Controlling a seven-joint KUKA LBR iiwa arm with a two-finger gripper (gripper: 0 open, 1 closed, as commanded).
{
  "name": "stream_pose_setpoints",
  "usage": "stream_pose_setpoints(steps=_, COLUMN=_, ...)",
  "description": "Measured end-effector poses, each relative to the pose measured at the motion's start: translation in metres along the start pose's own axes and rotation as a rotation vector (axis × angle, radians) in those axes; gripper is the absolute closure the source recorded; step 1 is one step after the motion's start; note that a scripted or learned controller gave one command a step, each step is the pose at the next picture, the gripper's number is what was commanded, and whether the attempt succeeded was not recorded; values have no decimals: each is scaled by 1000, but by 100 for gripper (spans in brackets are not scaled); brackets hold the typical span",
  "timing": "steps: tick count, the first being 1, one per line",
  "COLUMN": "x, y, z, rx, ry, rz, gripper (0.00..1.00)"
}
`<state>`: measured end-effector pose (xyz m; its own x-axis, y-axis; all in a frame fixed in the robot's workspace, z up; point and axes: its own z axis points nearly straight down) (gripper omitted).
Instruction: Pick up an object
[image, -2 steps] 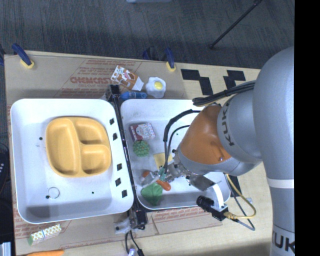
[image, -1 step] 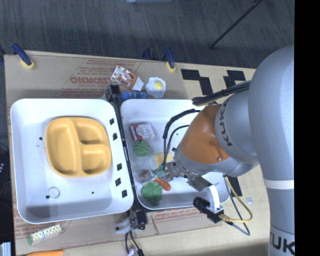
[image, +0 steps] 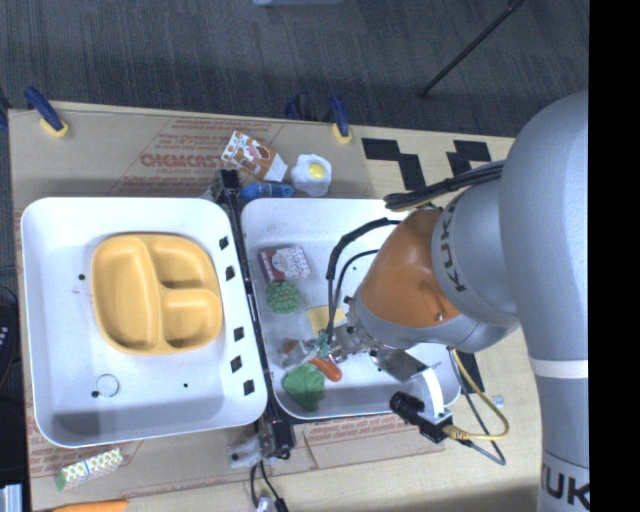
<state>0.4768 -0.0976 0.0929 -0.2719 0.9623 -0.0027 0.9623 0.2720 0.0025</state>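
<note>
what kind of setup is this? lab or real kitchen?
Likely a robot lab bench, not a kitchen: two white bins clamped on cardboard, toy food such as a green broccoli-like piece, and a yellow divided tray, with a KUKA arm reaching in.

Even overhead light, soft shadows, glare on white bins (image: 40, 300), slightly blurry

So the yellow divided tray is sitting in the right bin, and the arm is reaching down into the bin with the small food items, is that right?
Not quite. The yellow divided tray sits in the left bin, not the right one. The rest holds: the arm reaches down into the right bin, the one with the small food items, as the camera view shows.
</note>
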Motion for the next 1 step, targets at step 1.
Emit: stream_pose_setpoints(steps=1, x=1, y=0, z=2, rx=3, ry=4, rz=-56, gripper=0)
